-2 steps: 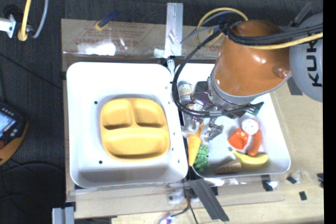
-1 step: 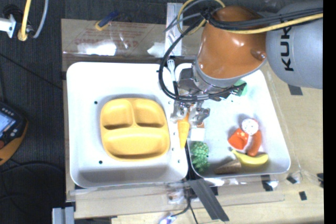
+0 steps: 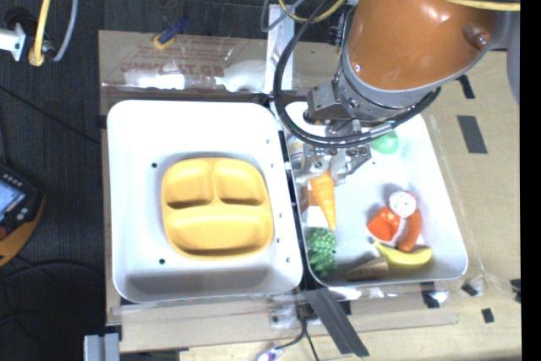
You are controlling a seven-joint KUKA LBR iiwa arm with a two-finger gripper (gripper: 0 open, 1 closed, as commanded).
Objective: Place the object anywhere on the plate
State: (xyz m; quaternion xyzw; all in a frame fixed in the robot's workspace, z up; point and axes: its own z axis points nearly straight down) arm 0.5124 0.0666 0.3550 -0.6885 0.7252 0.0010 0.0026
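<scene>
The tabletop (image 3: 490, 182) carries two shallow white bins side by side. The left bin (image 3: 135, 182) contains a yellow plate (image 3: 217, 206) with three compartments: two smaller ones on the far side and one wide one on the near side. The plate lies roughly at the centre of its bin.

The right bin (image 3: 444, 207) contains several toy food items. An orange carrot (image 3: 323, 199) lies near the left wall of this bin, with its narrow end pointing toward the near side. Just beyond that end sits a green broccoli piece (image 3: 320, 245). A green round object (image 3: 386, 144) lies on the far side of the bin, partly hidden by the arm. In the near right part of the bin, a red-and-white item (image 3: 393, 216), a red-orange elongated piece (image 3: 412, 231) and a yellow banana (image 3: 404, 255) are grouped close together and appear to touch.

The arm enters from the right, and its large orange band (image 3: 414, 13) covers the far part of the right bin. The end effector (image 3: 334, 163) is positioned just above the wide end of the carrot. Whether it is open, closed or gripping the carrot cannot be determined, because the wrist structure obscures it.
</scene>
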